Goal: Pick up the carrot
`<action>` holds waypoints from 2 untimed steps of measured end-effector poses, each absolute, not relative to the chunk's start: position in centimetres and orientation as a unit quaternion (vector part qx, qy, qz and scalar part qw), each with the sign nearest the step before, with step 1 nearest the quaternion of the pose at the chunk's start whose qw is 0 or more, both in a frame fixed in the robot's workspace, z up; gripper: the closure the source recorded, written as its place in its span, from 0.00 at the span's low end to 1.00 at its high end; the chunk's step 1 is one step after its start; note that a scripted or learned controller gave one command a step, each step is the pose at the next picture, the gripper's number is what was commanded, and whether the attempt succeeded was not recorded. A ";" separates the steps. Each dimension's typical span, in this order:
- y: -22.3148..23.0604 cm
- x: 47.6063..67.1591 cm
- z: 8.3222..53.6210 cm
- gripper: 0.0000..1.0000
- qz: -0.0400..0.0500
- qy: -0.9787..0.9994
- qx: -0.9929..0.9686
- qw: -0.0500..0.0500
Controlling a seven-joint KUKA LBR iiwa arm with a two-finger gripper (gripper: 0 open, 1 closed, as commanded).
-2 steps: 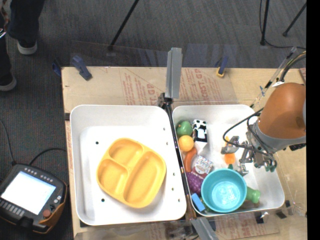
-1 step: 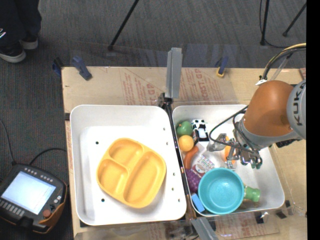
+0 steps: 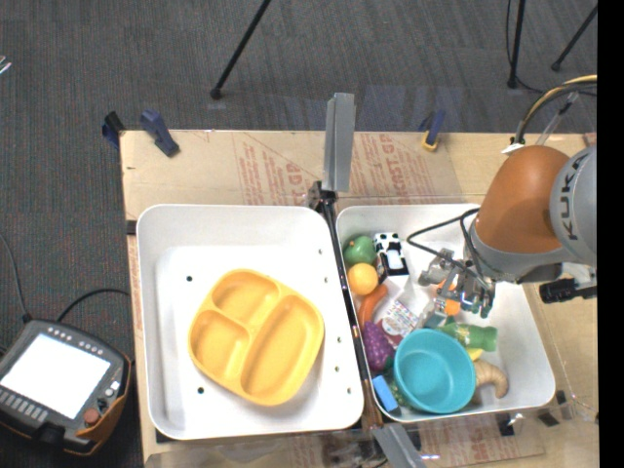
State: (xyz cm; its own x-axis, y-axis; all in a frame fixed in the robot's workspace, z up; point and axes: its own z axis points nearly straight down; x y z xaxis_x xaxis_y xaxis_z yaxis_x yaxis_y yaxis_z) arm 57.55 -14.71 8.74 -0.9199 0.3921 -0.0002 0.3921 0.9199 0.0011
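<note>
While the slim orange plastic carrot [image 3: 370,307] lies ungrasped at the right-hand white bin's [image 3: 539,359] left edge, the two-finger gripper [image 3: 458,295], grip state indeterminable, hovers nearby, pickup pending.

Arm in from right, wrist bent down, tool [image 3: 458,295] low, tipped toward left.

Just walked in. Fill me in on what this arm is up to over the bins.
The grey and orange arm reaches in from the right, its claw hanging over the cluttered right bin. It is meant to pick up the carrot, which lies near the bin's left wall, beside the teal bowl and other toys. The left bin bears a yellow divided plate.
</note>
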 end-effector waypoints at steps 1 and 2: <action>-14.6 57.7 9.8 1.00 0.001 0.980 0.198 0.001; -15.7 62.2 19.2 1.00 0.000 0.998 0.062 0.004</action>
State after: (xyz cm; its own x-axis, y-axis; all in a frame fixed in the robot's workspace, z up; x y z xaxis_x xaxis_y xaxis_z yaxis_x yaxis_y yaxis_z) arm 62.16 -15.73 19.20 -0.9923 0.1238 -0.0076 0.1238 0.9923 0.0002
